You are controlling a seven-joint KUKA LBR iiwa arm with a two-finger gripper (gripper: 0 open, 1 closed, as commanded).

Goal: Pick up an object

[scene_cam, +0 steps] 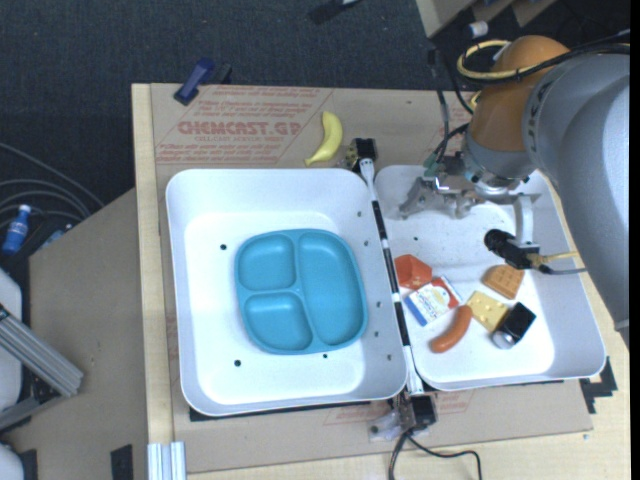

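Gripper (447, 196) at the far end of the right bin (570, 353), finger state indiscernible, toy foods including a sausage (450, 330) and cheese wedge (487, 310) lying nearer the camera, apart from it, blue divided plate (299, 290) in left bin (200, 368)

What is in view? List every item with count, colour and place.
Bins: 2, white, side by side on the bench.
Divided plate: 1, blue, left bin.
Sausage: 1, red-orange, right bin.
Small packet: 1, white, red and blue, right bin.
Waffle piece: 1, tan, right bin.
Cheese wedge: 1, yellow, right bin.
Banana: 1, yellow, bench behind the bins.
Gripper: 1, grey, over the right bin's far end.
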